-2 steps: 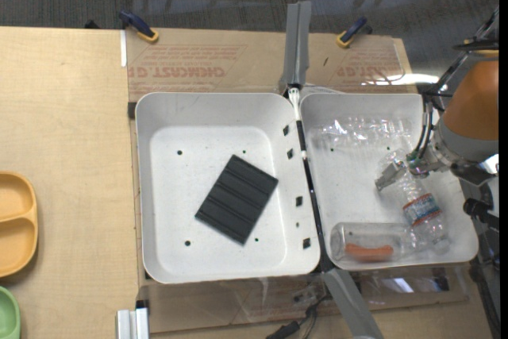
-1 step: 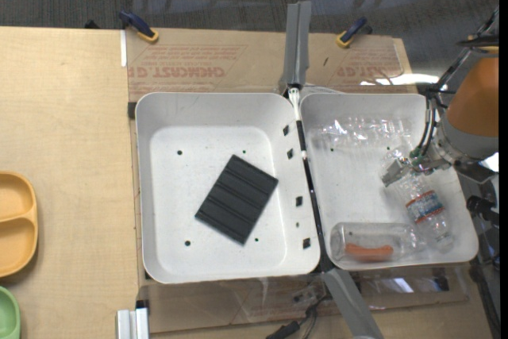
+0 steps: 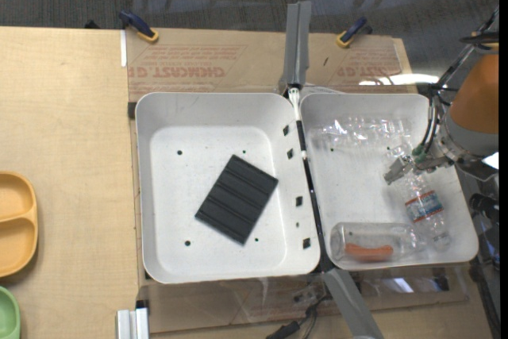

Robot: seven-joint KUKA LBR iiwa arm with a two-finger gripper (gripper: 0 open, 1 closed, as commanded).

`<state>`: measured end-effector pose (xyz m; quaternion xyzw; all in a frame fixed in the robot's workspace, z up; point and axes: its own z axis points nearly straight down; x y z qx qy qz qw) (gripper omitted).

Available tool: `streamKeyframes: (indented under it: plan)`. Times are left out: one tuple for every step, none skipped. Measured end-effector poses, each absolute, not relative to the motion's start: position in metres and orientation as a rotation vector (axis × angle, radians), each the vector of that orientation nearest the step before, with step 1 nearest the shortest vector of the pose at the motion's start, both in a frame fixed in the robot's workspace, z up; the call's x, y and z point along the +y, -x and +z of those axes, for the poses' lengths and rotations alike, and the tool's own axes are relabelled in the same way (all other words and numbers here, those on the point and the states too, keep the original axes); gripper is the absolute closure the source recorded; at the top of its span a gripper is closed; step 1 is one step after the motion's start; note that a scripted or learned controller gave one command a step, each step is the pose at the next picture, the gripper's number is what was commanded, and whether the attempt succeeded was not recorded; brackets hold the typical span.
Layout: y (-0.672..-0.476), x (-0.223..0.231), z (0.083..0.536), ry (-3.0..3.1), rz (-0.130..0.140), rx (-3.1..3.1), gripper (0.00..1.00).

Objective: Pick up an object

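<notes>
Gripper [image 3: 405,167] hangs inside the right bin [image 3: 468,250], just above a clear plastic water bottle [image 3: 425,210] with a red-blue label, unreadable; can't tell its state. One clear tube [image 3: 373,242] holding something orange lies left of the bottle; one crumpled clear wrapper [image 3: 357,129] beyond it. One ribbed black pad [image 3: 236,198] sits in the left bin [image 3: 147,171]. Cardboard [image 3: 186,63] behind the bins, print reversed.

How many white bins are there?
2. The left bin holds a black ridged pad. The right bin holds clear plastic things, with the gripper over them.
</notes>
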<state>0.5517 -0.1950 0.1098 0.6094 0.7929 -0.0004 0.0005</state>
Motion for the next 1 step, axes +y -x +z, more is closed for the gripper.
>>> streamKeyframes:
  plan:
    - [-0.5918, -0.1528, 0.1915, -1.783, 0.000, 2.586, 1.00]
